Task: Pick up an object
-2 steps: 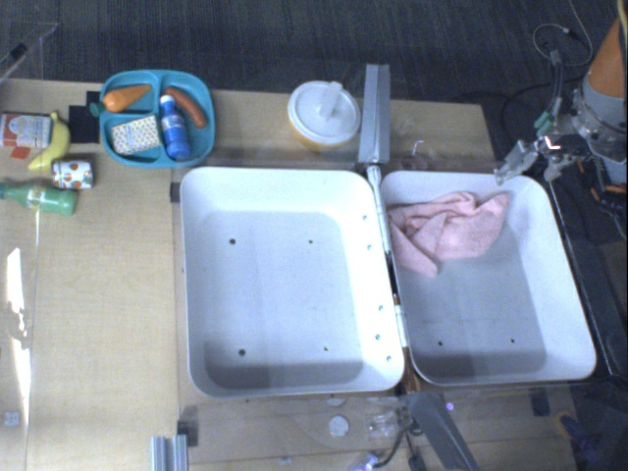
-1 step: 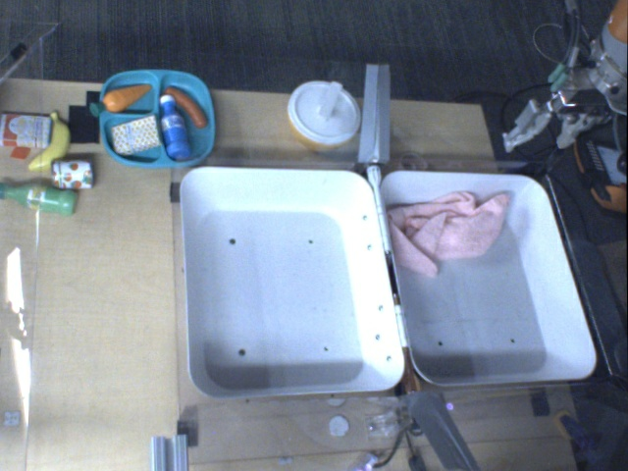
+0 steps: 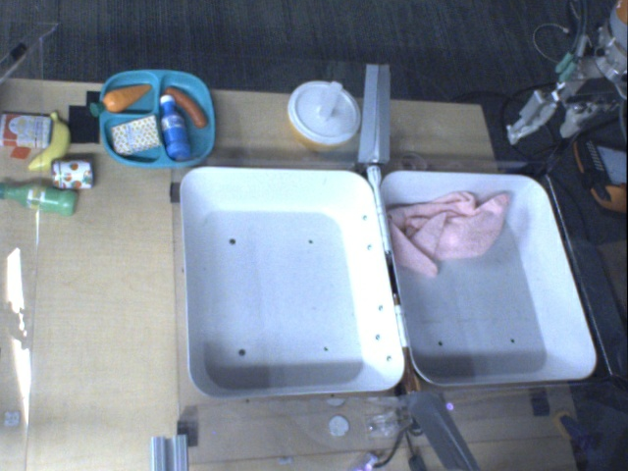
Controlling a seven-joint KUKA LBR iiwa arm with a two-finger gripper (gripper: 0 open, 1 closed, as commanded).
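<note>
A crumpled pink cloth [image 3: 451, 230] lies in the far part of the right bin [image 3: 569, 302], close to the divider between the bins. The left bin [image 3: 275, 283] shows bare white floor. My gripper [image 3: 530, 114] hangs at the upper right, beyond the right bin's far corner and well above the bench, with the arm's wrist [image 3: 599, 62] and its cables behind it. It is apart from the cloth, up and to the right of it.
On the bench behind the left bin stand a blue divided plate [image 3: 201, 126] with toy food and a white lidded cup [image 3: 324, 114]. A toy banana [image 3: 51, 143], a small can [image 3: 73, 174] and a green bottle [image 3: 39, 198] lie at far left. A metal post [image 3: 374, 116] stands between the bins.
</note>
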